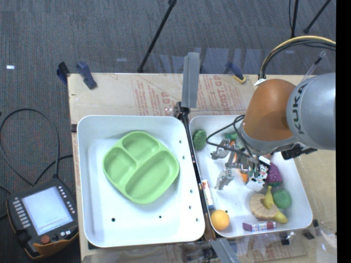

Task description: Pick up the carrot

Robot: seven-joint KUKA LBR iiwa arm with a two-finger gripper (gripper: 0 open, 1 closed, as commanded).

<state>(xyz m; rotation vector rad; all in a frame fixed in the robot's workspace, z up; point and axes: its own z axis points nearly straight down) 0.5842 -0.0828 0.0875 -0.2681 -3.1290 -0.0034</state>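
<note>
Carrot [243, 175] sits under the arm's [285, 114] lowered wrist, fingers [225, 179] spread wide over the right bin [305, 201]

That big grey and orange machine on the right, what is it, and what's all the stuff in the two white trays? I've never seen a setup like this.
It is a robot arm, grey with an orange band above its wrist, reaching in from the right. The single camera sits above the bench and looks down at a slant.

At the arm's tip is a two-finger metal gripper, its tool for grasping. It hangs over the right white bin. A small orange piece shows right beside it, perhaps the carrot, but I cannot tell whether anything is gripped.

The right bin holds toy food: a round orange fruit, a green bumpy piece, purple grapes, a yellow banana and a green round piece.

The left white bin holds a light green divided plastic plate. The screened handset at lower left looks like the arm's controller.
</note>
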